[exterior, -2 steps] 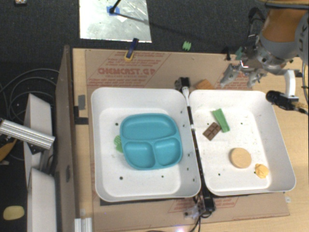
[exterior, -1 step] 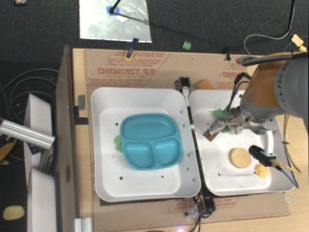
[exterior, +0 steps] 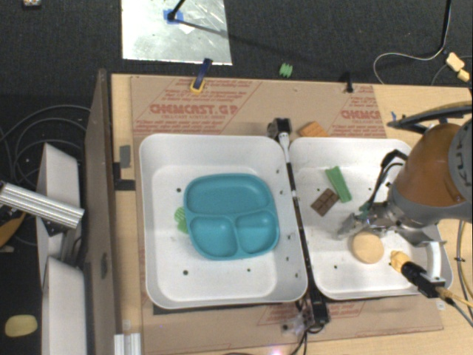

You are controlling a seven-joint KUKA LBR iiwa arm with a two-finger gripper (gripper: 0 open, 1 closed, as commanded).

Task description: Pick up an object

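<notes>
Hovering low over the right bin (exterior: 325, 283), gripper (exterior: 360, 224) just above a tan round object (exterior: 367, 248).

Tan round object lies at the bin's five o'clock; brown block (exterior: 324, 201) and green block (exterior: 338, 184) sit toward eleven o'clock of it. Gripper's opening: cannot tell. Left bin (exterior: 159, 272) carries a teal divided tray (exterior: 230, 215).

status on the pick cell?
Gripper low in right bin, grip unclear. Tan round object just below it, brown block and green block left of it. Nothing blocking.
</notes>
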